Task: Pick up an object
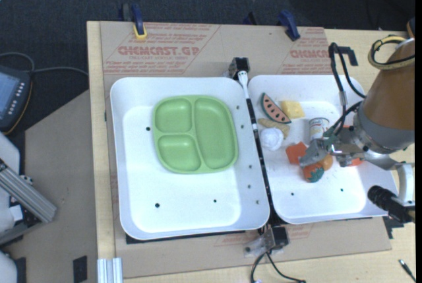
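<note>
Down in the right bin point(349, 199) among toys: gripper point(319, 154), fingers' spread impossible to tell. Beneath it, orange-and-teal toy point(312, 171), partly hidden. Arm point(390, 103) cut off at right edge.

A watermelon slice toy point(275, 108) is lying at the far left of the right bin point(330, 208), with a yellow block point(292, 109) just beside it on its right. A white ball point(271, 138) is sitting nearer. An orange piece point(296, 152) and a teal-and-orange toy point(314, 171) are lying mid-bin.
</note>
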Available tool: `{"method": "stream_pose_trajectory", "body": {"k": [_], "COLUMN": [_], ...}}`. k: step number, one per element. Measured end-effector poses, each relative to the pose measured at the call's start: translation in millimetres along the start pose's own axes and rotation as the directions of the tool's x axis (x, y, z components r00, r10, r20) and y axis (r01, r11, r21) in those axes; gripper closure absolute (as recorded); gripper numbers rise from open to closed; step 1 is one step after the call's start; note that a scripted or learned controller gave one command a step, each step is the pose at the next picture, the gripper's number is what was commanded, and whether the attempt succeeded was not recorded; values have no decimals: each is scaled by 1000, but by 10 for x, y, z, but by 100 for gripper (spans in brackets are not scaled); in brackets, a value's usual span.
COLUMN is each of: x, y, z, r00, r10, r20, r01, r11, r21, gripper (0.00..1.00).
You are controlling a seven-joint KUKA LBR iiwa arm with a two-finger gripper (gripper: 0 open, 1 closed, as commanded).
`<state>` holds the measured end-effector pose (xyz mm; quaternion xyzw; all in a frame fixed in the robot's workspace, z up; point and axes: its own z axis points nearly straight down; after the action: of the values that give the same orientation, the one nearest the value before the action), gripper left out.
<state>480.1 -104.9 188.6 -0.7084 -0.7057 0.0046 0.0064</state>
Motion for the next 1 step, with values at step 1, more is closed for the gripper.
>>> {"method": "stream_pose_trajectory", "body": {"k": [1], "x": [1], "y": [32], "z": [-67], "r00": [1000], "r10": [-3], "r20": [2], "r01": [3], "r11": [1000], "r21": [-15], "gripper": [0]}}
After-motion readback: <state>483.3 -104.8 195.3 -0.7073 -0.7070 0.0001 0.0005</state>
